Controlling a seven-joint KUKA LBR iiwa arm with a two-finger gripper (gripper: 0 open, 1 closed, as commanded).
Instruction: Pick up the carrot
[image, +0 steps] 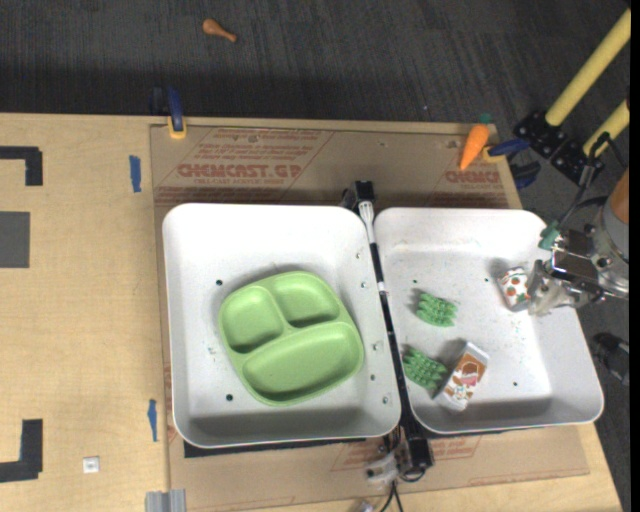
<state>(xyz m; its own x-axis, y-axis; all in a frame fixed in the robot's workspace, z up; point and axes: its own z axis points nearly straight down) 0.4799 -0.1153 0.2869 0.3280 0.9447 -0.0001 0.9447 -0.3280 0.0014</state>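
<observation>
The carrot (474, 145), orange with a green top, lies outside the bins on the brown cardboard behind the right bin's far right corner. My gripper (546, 290) hangs low over the right side of the right bin (560, 395), well in front of the carrot. A small white and red carton (514, 288) sits right against the gripper's left side; whether the gripper holds it is unclear.
The right bin also holds two green ridged pieces (435, 308) (424, 368) and a second white and red carton (465, 376). A green divided plate (290, 335) lies in the left bin (190, 300). Blue clamps (515, 150) and yellow poles (595, 65) stand near the carrot.
</observation>
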